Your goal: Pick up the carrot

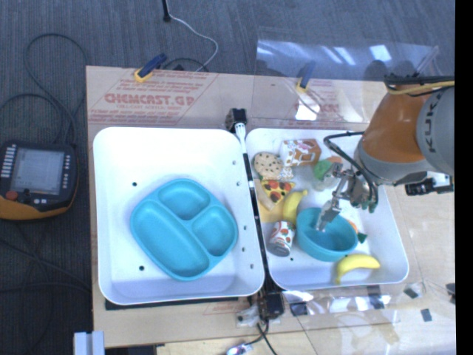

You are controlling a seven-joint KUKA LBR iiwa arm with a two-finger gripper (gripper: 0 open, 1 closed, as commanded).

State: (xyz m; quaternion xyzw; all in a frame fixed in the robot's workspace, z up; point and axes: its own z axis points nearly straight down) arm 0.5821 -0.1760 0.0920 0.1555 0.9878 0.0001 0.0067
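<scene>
Camera view, from above at a slant.

Bench: brown board [148, 98] with printed lettering, carrying two white bins side by side.

Left bin [111, 154]: holds a blue divided plate [185, 228], lying flat near the middle.

Right bin [397, 251]: crowded with toy food.

Far edge of right bin: a chocolate-chip cookie [266, 165] by the left wall, a red-and-white box [301, 152] beside it, and a green item [323, 170] further right.

Left wall of right bin: a pizza slice [273, 191], a yellow banana [290, 204] against it, and a small tipped cup [281, 237] below.

Near edge of right bin: a blue bowl [329, 244] and a second banana [356, 266] just beside it toward the near right corner.

Carrot [360, 236]: a small orange piece touching the bowl's right rim, close to the bin's right wall. Most of it is hidden.

Arm [403, 135]: enters from the right, its orange band over the bin's far right corner.

Gripper [327, 219]: points down over the bowl's far rim, left of the carrot and apart from it.

Pincer state: cannot tell.

Off the bench: a handheld control screen [33, 180] on the carpet, left.
</scene>
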